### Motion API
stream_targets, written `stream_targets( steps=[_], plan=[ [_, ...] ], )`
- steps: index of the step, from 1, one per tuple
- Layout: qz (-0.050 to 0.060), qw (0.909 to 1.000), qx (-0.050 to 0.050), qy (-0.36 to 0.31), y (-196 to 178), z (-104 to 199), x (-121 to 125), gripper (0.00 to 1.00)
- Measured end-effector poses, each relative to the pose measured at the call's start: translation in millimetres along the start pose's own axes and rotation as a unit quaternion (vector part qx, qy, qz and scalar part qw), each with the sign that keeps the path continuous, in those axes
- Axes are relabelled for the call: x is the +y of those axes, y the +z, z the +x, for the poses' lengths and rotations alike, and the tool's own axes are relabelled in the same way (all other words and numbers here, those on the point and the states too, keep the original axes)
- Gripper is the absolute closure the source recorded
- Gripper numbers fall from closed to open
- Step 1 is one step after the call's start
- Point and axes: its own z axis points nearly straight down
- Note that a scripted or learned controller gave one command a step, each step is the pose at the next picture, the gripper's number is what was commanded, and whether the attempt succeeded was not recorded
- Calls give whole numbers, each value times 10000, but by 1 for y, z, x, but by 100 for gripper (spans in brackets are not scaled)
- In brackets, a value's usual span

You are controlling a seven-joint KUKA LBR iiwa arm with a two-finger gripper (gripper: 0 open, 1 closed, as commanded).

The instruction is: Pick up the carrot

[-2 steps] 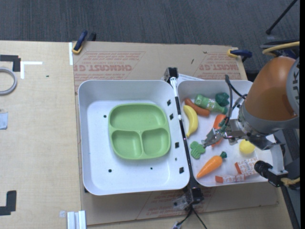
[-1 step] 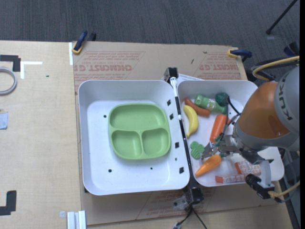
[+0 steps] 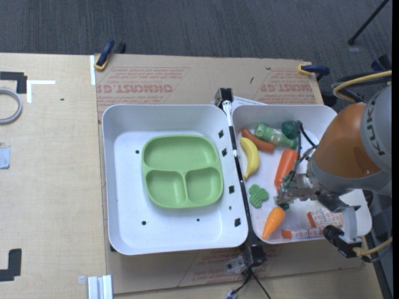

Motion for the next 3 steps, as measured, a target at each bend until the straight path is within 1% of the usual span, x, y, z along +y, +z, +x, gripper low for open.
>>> stream_targets(
  steps=[1, 2, 3],
  plan=[
    [-1, 10000, -1, -3, 0, 0, 0, 0],
    [6, 9957, -9, 930, -100, 40, 71, 0],
    [11, 9967, -3, 816, -89, 59, 0, 0]
  ],
)
